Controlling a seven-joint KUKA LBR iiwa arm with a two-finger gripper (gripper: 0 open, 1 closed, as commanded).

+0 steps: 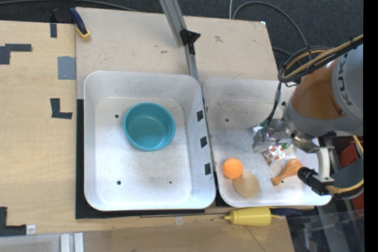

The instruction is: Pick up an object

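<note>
Yellow bottle lies at the bench's front edge. We lower our gripper into the right bin; we can't tell its grip. Just beside it sit a crinkly wrapper, a smooth orange ball and a tan disc. Next, we pinch one.

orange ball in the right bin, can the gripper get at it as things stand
Probably yes. The orange ball lies uncovered on the floor of the right bin, with the gripper low in the same bin. A tan disc sits close beside it and may crowd a finger.
</note>
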